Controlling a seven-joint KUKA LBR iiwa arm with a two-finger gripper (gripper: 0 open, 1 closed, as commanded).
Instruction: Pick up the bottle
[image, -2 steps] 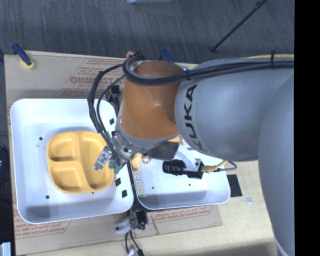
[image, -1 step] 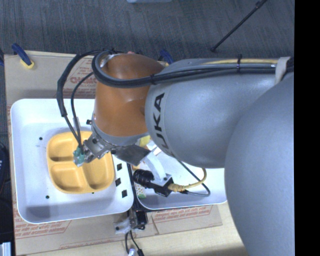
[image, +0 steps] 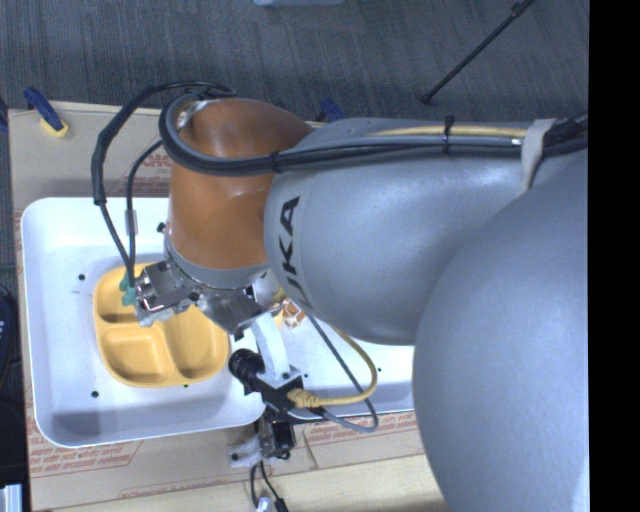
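My arm's orange band (image: 225, 190) and grey wrist hang low over the left bin (image: 60, 300) and cover much of it. The gripper (image: 170, 292) sits under the wrist, right above a yellow divided tray (image: 150, 350) in that bin. Its metal base touches or nearly touches the tray's upper right rim. A small brown and white object (image: 292, 314) peeks out beside the wrist, near the wall between the bins; I cannot tell what it is. A bit of green (image: 128, 291) shows at the tray's left rim next to the gripper.
The arm's large grey body (image: 450, 280) hides the right bin almost entirely. Black cables (image: 120, 190) loop off the wrist over the left bin's back part. A black connector with a yellow cable (image: 300, 398) hangs over the front rim.
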